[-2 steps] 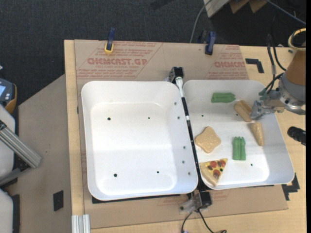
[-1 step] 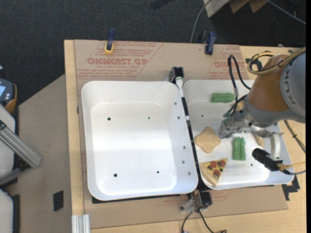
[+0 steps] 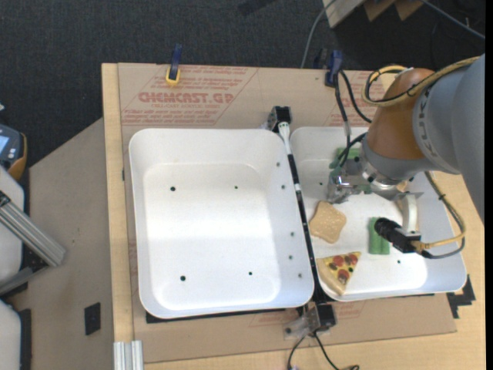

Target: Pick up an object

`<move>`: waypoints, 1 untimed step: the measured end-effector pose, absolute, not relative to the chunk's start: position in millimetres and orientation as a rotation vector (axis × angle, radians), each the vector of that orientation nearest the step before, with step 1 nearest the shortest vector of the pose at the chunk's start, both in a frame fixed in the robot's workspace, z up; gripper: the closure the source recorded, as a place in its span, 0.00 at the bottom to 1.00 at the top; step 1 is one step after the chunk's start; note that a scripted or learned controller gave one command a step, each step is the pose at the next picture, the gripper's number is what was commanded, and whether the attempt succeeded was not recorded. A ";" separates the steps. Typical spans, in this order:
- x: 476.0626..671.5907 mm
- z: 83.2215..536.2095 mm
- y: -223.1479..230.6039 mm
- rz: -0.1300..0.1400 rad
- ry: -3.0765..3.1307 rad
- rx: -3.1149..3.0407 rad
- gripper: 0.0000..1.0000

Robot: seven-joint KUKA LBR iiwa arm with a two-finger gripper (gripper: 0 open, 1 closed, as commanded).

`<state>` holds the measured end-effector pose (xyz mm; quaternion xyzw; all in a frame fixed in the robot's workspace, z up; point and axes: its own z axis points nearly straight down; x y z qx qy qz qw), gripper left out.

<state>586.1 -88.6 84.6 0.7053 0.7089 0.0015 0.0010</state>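
The right bin (image 3: 439,280) holds a tan bread-like slice (image 3: 327,223) near its left wall. A toy pizza slice (image 3: 340,269) lies at the bin's front left corner. A green block (image 3: 377,242) rests mid-bin, partly covered by robot hardware. My gripper (image 3: 340,185) hangs low over the back middle of this bin, just above and behind the tan slice. A small green thing (image 3: 342,158) shows right beside the gripper's far side; the view does not show whether it is held.
The left white bin (image 3: 208,222) sits beside the right one, their rims touching at a black strip (image 3: 296,199). Both rest on a cardboard sheet (image 3: 192,91) clamped at the back. The grey arm (image 3: 447,114) covers the right bin's back right.
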 end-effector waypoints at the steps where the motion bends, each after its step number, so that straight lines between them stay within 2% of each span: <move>1: 529.1 249.0 -71.1 0.017 2.216 2.211 0.00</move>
